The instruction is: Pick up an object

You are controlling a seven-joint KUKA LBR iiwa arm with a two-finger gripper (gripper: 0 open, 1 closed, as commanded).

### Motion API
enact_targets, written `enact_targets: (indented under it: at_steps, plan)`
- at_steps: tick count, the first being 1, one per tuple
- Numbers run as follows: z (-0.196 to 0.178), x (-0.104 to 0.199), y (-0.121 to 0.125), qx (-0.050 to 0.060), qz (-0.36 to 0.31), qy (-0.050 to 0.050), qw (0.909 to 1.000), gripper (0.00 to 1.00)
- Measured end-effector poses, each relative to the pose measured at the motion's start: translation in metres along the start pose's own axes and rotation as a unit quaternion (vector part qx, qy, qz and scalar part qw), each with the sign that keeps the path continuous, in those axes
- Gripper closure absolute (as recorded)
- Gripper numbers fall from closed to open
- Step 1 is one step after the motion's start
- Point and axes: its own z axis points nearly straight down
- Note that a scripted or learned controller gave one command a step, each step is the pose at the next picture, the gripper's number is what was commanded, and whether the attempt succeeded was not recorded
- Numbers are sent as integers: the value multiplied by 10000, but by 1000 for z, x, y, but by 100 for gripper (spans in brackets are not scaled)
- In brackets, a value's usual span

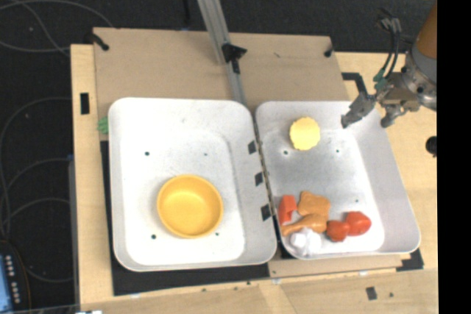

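Note:
My gripper [370, 114] hangs open over the right bin's [383, 173] far right edge, with nothing between its two dark fingers. A pale yellow round object [305, 134] lies to its left in the same bin. At that bin's near end sit an orange carrot-like piece [287, 208], a tan orange toy [313, 211], a red object [349, 225] and something white [307, 244], all bunched together. In the left bin [147, 136] rests a yellow bowl [190, 205].
A slanted metal pole [210, 4] rises behind the bins, ending at a black clamp [233, 53]. Black clips [259, 178] line the seam between the bins. Cables hang by the wrist at the right. The wooden bench [184, 55] surrounds both bins.

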Motion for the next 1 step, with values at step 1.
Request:
enact_targets:
  at_steps: [1]
  plan:
    - [0,0,0,0,-1,-1,10000,0]
